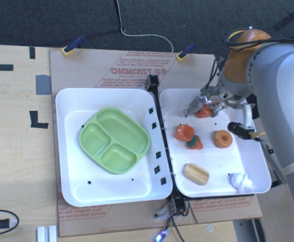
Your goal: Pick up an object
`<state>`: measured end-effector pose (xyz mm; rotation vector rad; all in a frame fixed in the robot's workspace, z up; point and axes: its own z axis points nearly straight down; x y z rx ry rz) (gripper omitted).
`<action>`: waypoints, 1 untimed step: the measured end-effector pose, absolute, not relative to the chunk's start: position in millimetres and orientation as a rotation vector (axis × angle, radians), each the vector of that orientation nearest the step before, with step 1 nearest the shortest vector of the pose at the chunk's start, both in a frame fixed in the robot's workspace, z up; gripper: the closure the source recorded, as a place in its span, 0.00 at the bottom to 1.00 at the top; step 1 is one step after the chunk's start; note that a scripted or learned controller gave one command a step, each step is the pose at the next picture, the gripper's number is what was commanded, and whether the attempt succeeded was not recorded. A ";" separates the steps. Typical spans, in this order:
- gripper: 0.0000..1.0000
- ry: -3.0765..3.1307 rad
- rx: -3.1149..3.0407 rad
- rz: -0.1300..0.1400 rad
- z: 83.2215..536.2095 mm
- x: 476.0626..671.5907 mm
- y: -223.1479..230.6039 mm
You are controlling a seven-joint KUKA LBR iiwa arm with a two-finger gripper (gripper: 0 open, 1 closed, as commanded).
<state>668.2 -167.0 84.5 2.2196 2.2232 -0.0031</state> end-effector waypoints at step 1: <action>0.00 2.225 2.218 -0.002 84.7 668.5 -140.1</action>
